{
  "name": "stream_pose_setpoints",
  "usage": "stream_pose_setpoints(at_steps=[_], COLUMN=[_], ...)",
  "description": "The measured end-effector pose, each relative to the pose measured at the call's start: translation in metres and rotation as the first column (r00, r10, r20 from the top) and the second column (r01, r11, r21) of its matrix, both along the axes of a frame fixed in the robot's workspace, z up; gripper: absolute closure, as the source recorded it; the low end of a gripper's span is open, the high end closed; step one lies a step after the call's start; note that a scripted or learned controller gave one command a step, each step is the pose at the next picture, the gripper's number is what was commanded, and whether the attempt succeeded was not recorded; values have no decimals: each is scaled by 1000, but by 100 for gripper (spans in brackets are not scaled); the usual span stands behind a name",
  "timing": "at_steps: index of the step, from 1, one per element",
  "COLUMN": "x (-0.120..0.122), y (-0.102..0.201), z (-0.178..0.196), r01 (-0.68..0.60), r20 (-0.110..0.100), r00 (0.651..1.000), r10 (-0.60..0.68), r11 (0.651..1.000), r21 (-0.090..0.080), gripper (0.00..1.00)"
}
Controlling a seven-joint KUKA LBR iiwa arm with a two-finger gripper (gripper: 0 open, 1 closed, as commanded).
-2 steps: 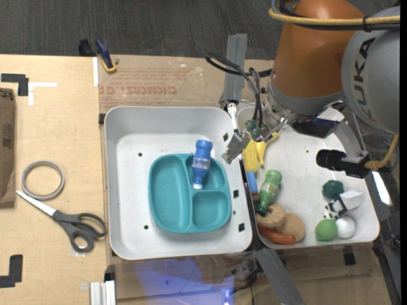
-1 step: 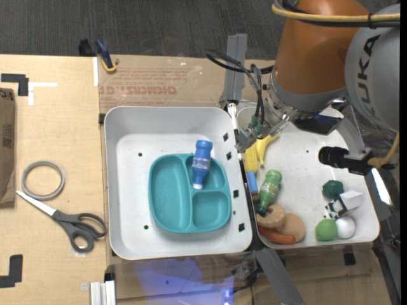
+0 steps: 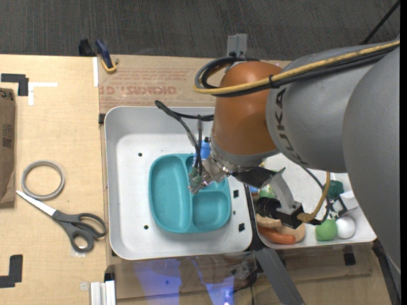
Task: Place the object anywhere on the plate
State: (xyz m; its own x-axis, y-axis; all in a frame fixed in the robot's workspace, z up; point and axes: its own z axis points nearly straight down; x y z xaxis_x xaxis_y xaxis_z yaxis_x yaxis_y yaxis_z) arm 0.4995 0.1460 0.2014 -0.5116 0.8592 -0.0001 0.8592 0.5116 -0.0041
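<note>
Plate (image 3: pixel 175 199): teal, divided, in left bin (image 3: pixel 127 170), centre frame | Hand (image 3: pixel 198 182): poised over plate's dividing ridge, directly above target | Object: something small and blue (image 3: pixel 204 150) seen at the hand's upper side; hold unconfirmed | Finger state: cannot be told

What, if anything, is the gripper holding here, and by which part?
Cannot be told. The gripper sits low over the teal plate at its divider, too small and blurred to show anything in it.
</note>
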Motion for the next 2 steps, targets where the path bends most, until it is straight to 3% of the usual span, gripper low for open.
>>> stream_pose_setpoints(at_steps=[1,2], x=[4,4], y=[-33,-33], z=[-74,-74], r01=[27,27], r20=[-1,0], r00=[1000,1000], r10=[-27,-27], r11=[1000,1000], r21=[0,1], gripper=[100,0])
